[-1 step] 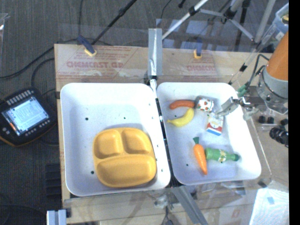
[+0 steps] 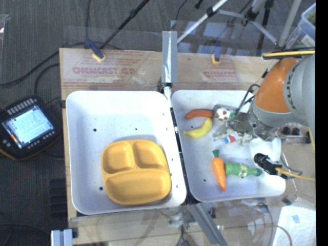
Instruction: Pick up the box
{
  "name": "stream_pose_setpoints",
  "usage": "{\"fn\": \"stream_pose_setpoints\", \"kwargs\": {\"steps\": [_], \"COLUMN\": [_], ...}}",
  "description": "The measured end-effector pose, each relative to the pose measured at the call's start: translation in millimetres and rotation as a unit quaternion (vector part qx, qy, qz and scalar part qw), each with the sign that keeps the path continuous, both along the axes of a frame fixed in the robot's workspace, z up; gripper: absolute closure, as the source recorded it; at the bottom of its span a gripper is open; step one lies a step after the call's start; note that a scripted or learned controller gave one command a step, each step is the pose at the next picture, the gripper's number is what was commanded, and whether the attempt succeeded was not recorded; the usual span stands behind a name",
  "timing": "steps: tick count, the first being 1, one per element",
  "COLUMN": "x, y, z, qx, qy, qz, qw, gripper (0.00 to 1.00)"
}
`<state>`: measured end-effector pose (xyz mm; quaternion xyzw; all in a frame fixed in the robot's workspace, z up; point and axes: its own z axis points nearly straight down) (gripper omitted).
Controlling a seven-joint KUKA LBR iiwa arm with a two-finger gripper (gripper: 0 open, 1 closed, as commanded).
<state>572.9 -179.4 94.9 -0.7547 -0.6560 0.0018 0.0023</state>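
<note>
In the right bin (image 2: 266, 191), a small pale box with red and blue print (image 2: 228, 137) lies near the middle, just right of the banana. My gripper (image 2: 240, 123) hangs at the end of the grey wrist, directly above and slightly right of the box, very close to it. The wrist hides the gripper's tips. Nothing is visibly lifted off the bin floor. A small white object with red and green spots (image 2: 221, 113) lies just to the gripper's upper left.
The right bin also holds a red sausage (image 2: 198, 114), a yellow banana (image 2: 200, 129), an orange carrot (image 2: 219, 172) and a green bottle (image 2: 242, 169). A yellow divided tray (image 2: 136, 171) sits in the left bin (image 2: 87, 117). A black cable part (image 2: 265, 162) hangs by the arm.
</note>
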Motion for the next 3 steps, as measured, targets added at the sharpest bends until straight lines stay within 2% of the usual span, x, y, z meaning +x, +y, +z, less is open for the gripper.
{"fn": "stream_pose_setpoints", "kwargs": {"steps": [1, 2, 3], "x": [36.8, 37.7, 85.9], "y": [-21.3, -20.3, 36.9], "z": [-6.6, 0.4, 124.1], "qx": [-0.0017, -0.0017, -0.0013], "qy": [-0.008, -0.007, 0.0], "qz": [0.036, 0.038, 0.06], "qw": [0.9993, 0.9993, 0.9982], "gripper": [0.0, 1.0, 1.0]}}
